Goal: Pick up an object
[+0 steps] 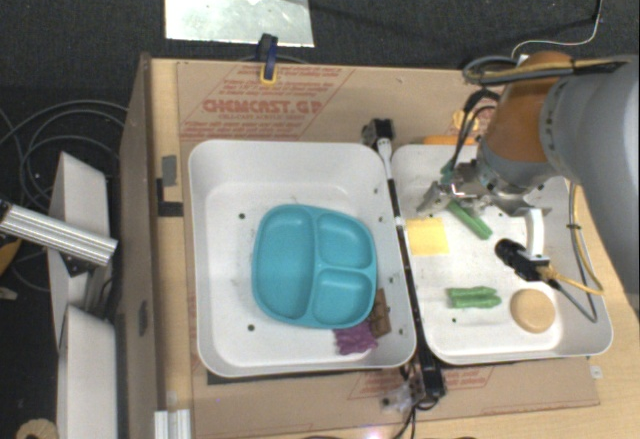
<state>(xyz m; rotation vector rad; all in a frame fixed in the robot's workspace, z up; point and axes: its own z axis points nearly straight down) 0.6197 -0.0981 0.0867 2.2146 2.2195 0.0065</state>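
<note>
Gripper [462, 195] is hovering low in right bin [590, 332], above green stick [470, 220]. Fingers state: cannot tell, arm [560, 127] is covering them.

Stick is lying just under fingers, toward front-right. Long axis is running diagonal, near end pointing to bin front-right, far end hidden under gripper.

Advice: closing line should be crossing short width, centred on stick. Yellow slab [428, 237] is lying just front-left; avoid catching it.

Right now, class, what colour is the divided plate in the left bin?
Turquoise blue: the plate, seen in the camera view.
</note>
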